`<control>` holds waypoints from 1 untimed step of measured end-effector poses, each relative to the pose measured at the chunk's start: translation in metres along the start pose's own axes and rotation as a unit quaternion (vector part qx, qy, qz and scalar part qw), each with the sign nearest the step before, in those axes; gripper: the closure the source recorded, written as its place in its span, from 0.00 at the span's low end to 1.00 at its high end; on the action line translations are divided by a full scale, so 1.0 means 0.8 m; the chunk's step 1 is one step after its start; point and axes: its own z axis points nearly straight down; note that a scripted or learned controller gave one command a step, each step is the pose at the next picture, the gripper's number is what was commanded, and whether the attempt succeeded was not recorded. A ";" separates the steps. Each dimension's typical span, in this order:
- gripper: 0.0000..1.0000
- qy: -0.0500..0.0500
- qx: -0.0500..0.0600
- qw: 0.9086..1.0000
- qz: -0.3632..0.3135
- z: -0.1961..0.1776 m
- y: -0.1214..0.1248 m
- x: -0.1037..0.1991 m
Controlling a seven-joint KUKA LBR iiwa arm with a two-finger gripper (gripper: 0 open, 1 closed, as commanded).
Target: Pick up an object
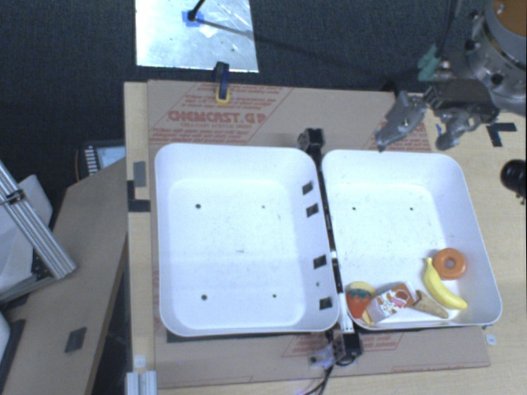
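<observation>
Bench (247,105) first, brown cardboard sheet with red lettering under everything; on it two shallow white bins side by side, left bin (239,237) at about 9 o'clock of the scene, right bin (395,188) at 3 o'clock, clipped together down the middle; arm (502,23) comes in at 2 o'clock, up over the far corner of the right bin; gripper (422,136) hangs above that bin's far rim, fingers spread apart, nothing between them; all the pickable stuff is huddled at 5 o'clock in the right bin's near corner, well apart from the gripper; banana (440,286), then a small red-and-white packet (389,301), orange donut (450,262) just beside the banana's top, and a little tomato-looking thing (359,295) by the divider
</observation>
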 end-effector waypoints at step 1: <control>0.00 0.000 0.000 1.000 0.000 0.000 0.000 0.034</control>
